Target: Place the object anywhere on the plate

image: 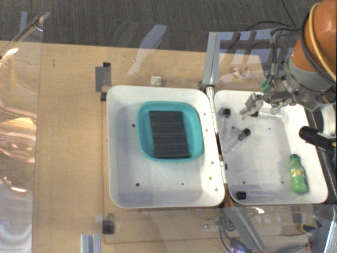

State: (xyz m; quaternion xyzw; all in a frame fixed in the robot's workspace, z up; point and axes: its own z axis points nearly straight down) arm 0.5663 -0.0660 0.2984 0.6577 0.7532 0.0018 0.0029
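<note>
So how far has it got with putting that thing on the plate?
Nothing looks done yet. The teal plate in the left bin holds only a dark ridged mat. The green bottle, probably the object meant, lies in the right bin near its right edge. The gripper sits over that bin's far edge, well away from the bottle. Grasping, carrying and placing all remain.

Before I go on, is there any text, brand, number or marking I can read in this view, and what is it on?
No readable text anywhere in this view.
Green bottle in the right bin: its band is too small and blurred to read.
Teal plate with the dark slatted block in the left bin: no print on either.
Clear syringe-like tube: any marks too small to tell.
</note>
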